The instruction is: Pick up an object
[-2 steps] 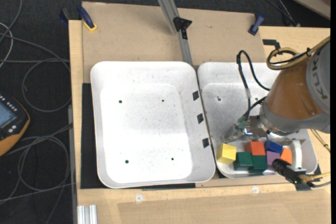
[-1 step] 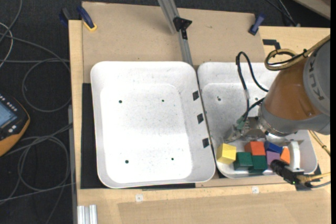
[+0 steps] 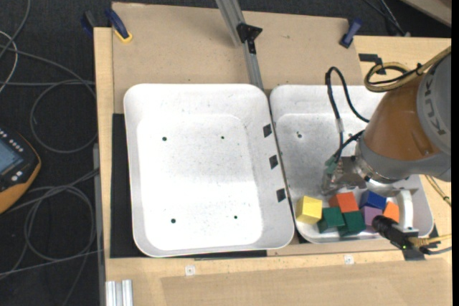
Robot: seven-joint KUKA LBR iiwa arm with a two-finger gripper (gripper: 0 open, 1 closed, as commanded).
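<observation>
- Camera view, looking down at a slant on both bins; landmark = right bin (image 3: 305,127).
- Gripper (image 3: 337,179) is low inside the right bin, over its near half, just above the block pile. Whether it's released or clenched: can't tell, the wrist hides that end. Nothing visibly held.
- Arm (image 3: 401,132) comes in from the right over the right bin's far-right part; orange band w/ grey wrist below it. Partial dark lettering "KU" on the grey link at the frame's right edge; rest cut off.
- Black cable (image 3: 335,93) loops up from the wrist over the right bin's far half.
- Blocks, all bunched in the right bin's near corner area: yellow block (image 3: 310,209) at the pile's left; green block (image 3: 343,221) beside it, nearer the front rim; red-orange block (image 3: 347,201) right under the gripper, contact unclear; purple block (image 3: 374,213) and blue block (image 3: 376,198) further right; orange block (image 3: 391,211) at the pile's right end.
- Left bin (image 3: 193,168) sits touching the right bin's left wall; black clips along the shared edge.
- Metal pole (image 3: 229,3) rises from behind the right bin's far-left corner.
- Blue clamps (image 3: 118,25) on the board's far corners, beyond the bins.
- No other readable labels.
</observation>
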